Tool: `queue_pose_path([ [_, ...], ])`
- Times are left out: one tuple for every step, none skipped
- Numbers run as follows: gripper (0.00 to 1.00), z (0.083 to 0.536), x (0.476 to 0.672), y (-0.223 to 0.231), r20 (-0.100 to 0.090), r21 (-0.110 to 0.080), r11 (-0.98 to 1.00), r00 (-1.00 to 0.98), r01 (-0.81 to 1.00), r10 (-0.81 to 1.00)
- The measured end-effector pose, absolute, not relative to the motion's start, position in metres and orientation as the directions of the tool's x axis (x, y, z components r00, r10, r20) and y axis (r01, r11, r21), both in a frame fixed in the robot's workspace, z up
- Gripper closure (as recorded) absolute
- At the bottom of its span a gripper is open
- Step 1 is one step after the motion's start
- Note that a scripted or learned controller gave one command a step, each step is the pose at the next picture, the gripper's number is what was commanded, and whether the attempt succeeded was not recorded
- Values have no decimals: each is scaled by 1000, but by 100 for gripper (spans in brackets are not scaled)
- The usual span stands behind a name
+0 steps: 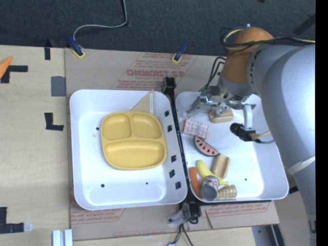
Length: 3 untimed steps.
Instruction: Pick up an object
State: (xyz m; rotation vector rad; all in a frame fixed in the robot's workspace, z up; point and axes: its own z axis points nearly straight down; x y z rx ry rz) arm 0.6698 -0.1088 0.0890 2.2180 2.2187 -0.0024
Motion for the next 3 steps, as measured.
queue_pose_path([
  [0, 89, 670, -104, -6, 3, -1, 1, 1000, 1000],
  [0, 89, 670, -97, -6, 3, -1, 1, 1000, 1000],
  [0, 89, 670, -102, -2, 2, 1, -1, 1000, 1000],
])
